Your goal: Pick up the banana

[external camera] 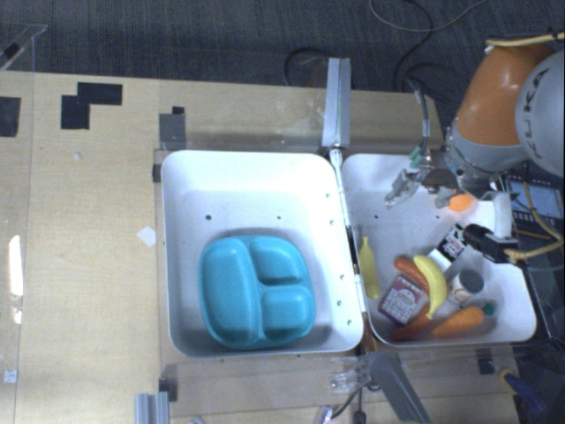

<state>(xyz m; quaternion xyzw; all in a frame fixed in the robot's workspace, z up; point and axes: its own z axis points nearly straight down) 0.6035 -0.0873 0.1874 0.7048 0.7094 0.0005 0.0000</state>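
Landmark for everything here is my right-hand white bin (pixel 381 237), the one holding the clutter

Nearest the camera, along that bin's front wall, one orange carrot (pixel 459 322) lies roughly crosswise. Just behind it and to the left sits one small dark red packet (pixel 402 300) with a pale label. A second orange-red piece, maybe another carrot (pixel 408 266), pokes out behind the packet

The banana (pixel 433 282), only one, lies in the bin's front half, just right of the packet and touching the pile. Its long axis runs from the back of the bin toward the front, bowed slightly, yellow side up. One grey cup (pixel 470 280) stands just to its right. One slim yellow bottle-like item (pixel 368 268) rests against the bin's left wall

Farther back, my gripper (pixel 408 182) hovers above the bare rear floor of this bin, over its back left part. I cannot tell how my fingers are set; nothing is visible between them. The banana lies toward the front wall from my claw, and somewhat right, so I judge the coming move to be a travel forward and down, with the jaws turned to close across the banana's narrow width

Beside the bin on its left is the second white bin (pixel 181 237), holding one teal divided plate (pixel 257 290)
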